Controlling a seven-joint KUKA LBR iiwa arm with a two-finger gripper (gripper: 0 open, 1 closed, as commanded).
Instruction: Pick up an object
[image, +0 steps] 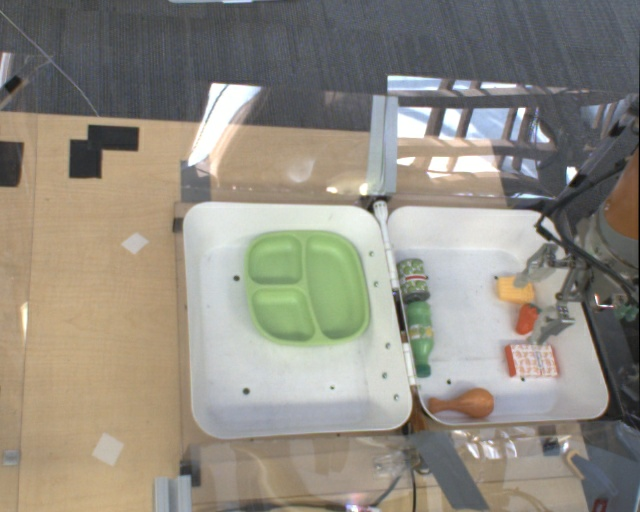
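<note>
1. While the grey arm is reaching in from the right, its gripper is hanging over the right edge of the right bin, with its two metal fingers standing apart and nothing showing between them.
2. Just left of the upper finger, a yellow block is lying on the bin floor, close to or touching the fingertip; I cannot tell which.
3. An orange-red piece is sitting just below the yellow block, beside the lower finger.
4. A small red and white patterned box is lying near the lower right corner of that bin, below the orange-red piece.
5. A brown, pear-shaped object is resting along the bin's near edge.
6. A green bottle is lying lengthwise against the bin's left wall, its labelled end pointing away from the near edge.
7. A light green divided plate is sitting in the middle of the left bin, well apart from the gripper.
</note>
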